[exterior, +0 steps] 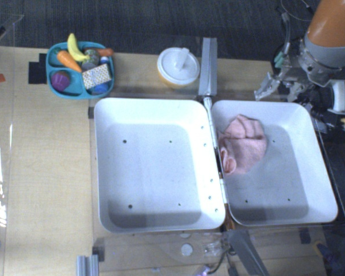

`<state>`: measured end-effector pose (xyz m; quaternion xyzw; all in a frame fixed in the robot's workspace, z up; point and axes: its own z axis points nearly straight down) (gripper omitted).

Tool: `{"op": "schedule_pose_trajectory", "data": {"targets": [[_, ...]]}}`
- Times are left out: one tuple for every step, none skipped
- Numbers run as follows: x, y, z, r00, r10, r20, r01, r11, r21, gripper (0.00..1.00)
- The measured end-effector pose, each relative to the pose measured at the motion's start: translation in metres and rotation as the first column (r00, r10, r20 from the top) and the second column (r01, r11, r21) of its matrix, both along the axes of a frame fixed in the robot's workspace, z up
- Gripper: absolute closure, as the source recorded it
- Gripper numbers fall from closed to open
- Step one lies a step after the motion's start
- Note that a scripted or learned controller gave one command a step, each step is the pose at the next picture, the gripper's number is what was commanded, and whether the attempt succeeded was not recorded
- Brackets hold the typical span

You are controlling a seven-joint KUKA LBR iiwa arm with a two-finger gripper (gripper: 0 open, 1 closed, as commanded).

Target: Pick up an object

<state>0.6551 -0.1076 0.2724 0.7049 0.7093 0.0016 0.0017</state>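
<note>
A: What's on the bench, top left?
B: Blue divided tray (pixel 53 89) w/ toy food: banana (pixel 75 48), carrot (pixel 68 60), purple piece (pixel 60 80), plus a speckled block (pixel 98 75).
A: Anything nr the bins?
B: White lidded cup (pixel 178 65), just behind them, beside a grey metal post (pixel 207 66). Black patch (pixel 37 72) left of tray.

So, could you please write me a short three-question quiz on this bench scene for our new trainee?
1. True or false: the pink cloth lies in the left bin.
2. Which item sits behind the left bin? A) a red mug B) a white lidded container C) a glass bottle
3. Fill in: the gripper hangs above the back edge of the ____ bin.

Key:
1. False; it lies in the right bin.
2. B
3. right
</note>
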Motion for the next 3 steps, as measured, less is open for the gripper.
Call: {"op": "schedule_pose_trajectory", "data": {"targets": [[0.015,0.02,-0.137,0.995,0.099,-0.001,-0.099,0.995,0.0,0.0],[0.008,-0.034,-0.184,0.994,0.11,0.005,-0.11,0.994,-0.003,0.0],[0.016,-0.027,-0.165,0.998,0.064,0.003,-0.064,0.998,-0.001,0.0]]}}
